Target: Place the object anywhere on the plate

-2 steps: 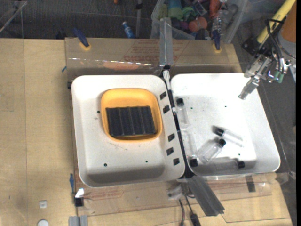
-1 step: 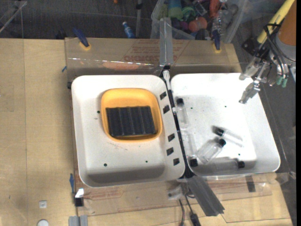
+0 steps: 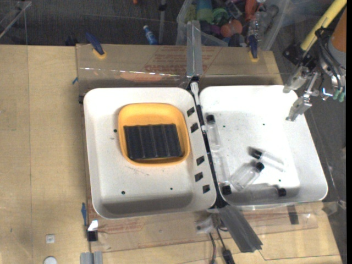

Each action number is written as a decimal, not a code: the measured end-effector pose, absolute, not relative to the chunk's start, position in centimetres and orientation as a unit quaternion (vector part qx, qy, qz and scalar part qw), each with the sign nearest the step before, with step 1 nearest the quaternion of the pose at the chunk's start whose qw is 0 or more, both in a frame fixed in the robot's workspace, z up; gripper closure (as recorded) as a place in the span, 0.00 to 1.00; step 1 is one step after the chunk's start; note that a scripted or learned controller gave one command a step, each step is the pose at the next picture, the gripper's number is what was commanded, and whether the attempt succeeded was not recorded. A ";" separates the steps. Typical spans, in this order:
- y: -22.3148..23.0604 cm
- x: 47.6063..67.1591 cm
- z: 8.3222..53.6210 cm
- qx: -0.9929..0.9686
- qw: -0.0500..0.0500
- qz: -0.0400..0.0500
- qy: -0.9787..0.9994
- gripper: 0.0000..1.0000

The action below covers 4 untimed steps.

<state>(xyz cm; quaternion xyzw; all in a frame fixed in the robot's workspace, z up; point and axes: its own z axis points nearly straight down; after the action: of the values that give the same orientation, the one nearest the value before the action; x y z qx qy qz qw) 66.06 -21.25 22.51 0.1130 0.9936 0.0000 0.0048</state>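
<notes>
1. Two shallow white bins sit side by side at centre frame: left bin (image 3: pixel 99 147), right bin (image 3: pixel 308 164), with a divider strip running between them.
2. The left bin holds an orange-yellow plate (image 3: pixel 127 114), squarish with rounded corners. A dark ribbed block (image 3: pixel 153 142) lies on it, covering most of the plate's middle.
3. The task's objects lie in the lower part of the right bin: two small clear vials with dark caps. One vial (image 3: pixel 245 174) lies tilted toward lower left; the other vial (image 3: pixel 268 158) lies just above and right of it, the two close together or touching at the cap ends.
4. The gripper (image 3: pixel 300 108) hangs at the upper right corner of the right bin, above the rim, well apart from the vials. Nothing shows between its fingers. Whether it is wide or narrow, I cannot tell; the view is too small and cluttered there.
5. Progress, as a judgement: nothing started. No vial is grasped or lifted, and none is on the plate.
6. Left to do: descend on a vial, grip, carry across the divider, release on the plate.
</notes>
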 end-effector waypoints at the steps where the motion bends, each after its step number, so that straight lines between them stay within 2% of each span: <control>1: -21.9 66.4 22.5 0.076 0.005 0.000 0.997 0.00; 3: -21.9 66.7 23.9 -0.076 0.005 -0.001 0.997 0.00; 4: -22.0 66.9 23.4 -0.248 0.006 -0.001 0.969 0.00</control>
<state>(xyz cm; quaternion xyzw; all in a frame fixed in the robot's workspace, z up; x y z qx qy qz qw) 66.92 -22.03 23.45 -0.2480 0.9687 -0.0007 0.0055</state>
